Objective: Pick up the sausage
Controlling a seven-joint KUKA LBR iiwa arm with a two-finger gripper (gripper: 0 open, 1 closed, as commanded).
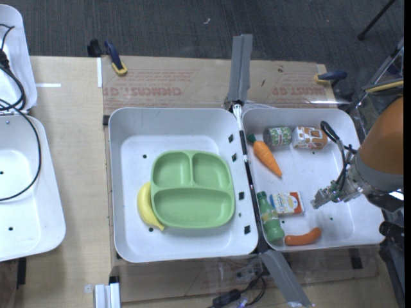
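The sausage [302, 237], a short orange-red link, lies in the right bin [350, 231] near its front wall. My gripper [325, 197] hovers in the same bin, up and to the right of the sausage and clearly apart from it. It reaches in from the right, below the orange band of the arm [385, 143]. Nothing shows in its grasp.
The right bin also holds a carrot [268, 158], a green can [278, 136], a brown and white box [310, 138], a small carton [286, 204] and a green bottle [269, 218], left of the sausage. The left bin [125, 146] holds a green divided plate [192, 189] and a banana [148, 208].
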